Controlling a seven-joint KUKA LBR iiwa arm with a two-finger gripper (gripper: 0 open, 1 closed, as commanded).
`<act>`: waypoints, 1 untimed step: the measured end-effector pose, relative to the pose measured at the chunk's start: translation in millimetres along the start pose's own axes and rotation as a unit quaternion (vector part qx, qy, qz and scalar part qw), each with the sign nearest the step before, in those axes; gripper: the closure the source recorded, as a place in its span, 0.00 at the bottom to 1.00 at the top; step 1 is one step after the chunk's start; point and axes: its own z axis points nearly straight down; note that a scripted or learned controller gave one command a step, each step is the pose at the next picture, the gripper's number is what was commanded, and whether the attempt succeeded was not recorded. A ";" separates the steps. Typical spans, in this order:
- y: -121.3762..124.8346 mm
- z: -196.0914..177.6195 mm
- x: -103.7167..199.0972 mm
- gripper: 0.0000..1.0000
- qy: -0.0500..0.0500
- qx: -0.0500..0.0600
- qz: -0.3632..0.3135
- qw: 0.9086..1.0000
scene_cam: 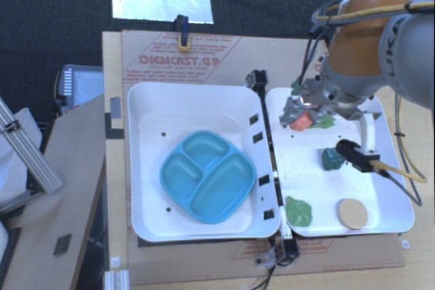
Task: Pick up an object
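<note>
Gripper (293, 112) low at right bin's (401, 210) upper-left corner, finger state unclear, red object (301, 122) just beside it, bare floor mid-bin, blue plate (207, 175) in left bin (146, 105), wooden tabletop (112, 64)

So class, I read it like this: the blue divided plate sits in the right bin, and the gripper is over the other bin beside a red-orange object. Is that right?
Not quite. The camera view shows the blue divided plate in the left bin, not the right. The rest holds: the gripper is over the other bin, beside the red-orange object.
</note>
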 end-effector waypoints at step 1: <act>-11.4 15.2 52.0 1.00 0.000 0.000 0.000 1.000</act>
